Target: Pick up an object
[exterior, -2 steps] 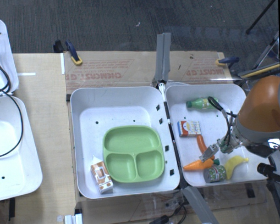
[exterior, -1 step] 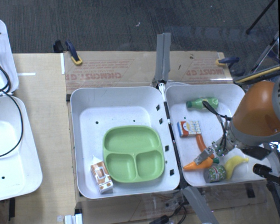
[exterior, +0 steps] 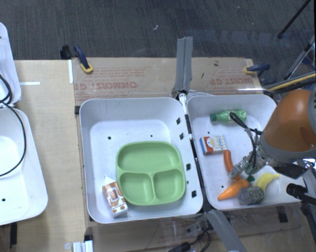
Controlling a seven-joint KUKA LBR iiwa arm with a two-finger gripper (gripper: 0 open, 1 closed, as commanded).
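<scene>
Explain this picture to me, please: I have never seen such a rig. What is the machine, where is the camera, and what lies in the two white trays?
The picture comes from one fixed camera above the bench, looking down at a slant. The machine is a robot arm, grey with an orange band, reaching in from the right. Its end effector is low in the right bin, among the things there; I cannot tell whether it grips anything.

The right bin holds a green bottle, a small red and white box, a red sausage, a carrot, a banana and a grey round thing.

The left bin holds a green divided plate and a small orange carton beside it.
</scene>
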